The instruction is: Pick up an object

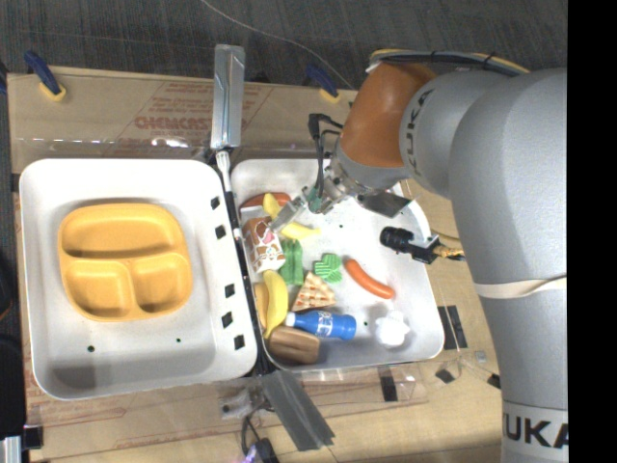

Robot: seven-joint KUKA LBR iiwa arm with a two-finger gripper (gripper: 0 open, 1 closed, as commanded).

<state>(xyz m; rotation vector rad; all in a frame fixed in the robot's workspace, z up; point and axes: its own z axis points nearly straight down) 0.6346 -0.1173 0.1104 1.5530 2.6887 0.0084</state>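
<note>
Hand [310,201] hangs low over the right bin's [420,340] far left corner, fingertips among small toy foods by a yellow piece [299,230]; its opening cannot be told. These toys look light, stiff and slick, best pinched across narrow middles.

Looks down from above the counter [116,95] at a slant — fixed, set fairly high, far enough back to take in both white bins side by side. Left bin [39,258] sits toward the frame's left, right bin [424,326] near the middle. Faces the scene so that the grey arm [501,162] enters from the right and looms large — close to the lens, covering the right bin's far corner.
</note>
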